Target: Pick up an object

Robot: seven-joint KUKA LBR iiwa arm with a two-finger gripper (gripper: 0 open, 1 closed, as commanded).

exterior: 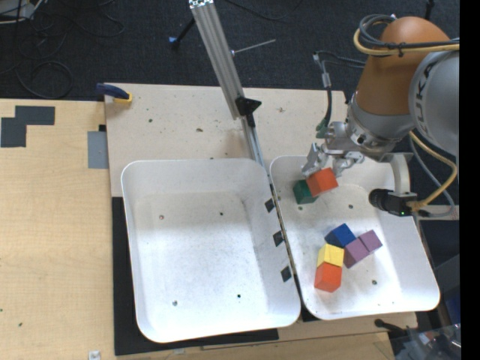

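Overhead view of the two-bin bench. The gripper (328,165) hangs over the far-left corner of the right bin (420,295), its fingers closed on an orange-red block (323,181) that shows between them, tilted. A green block (303,192) lies just beside and partly under the held block, near the bin's left wall. Toward the bin's near edge sits a cluster: blue block (340,235), purple block (361,247), yellow block (331,256) and a second orange block (328,277), touching one another. The left bin (150,178) adjoins the right bin.
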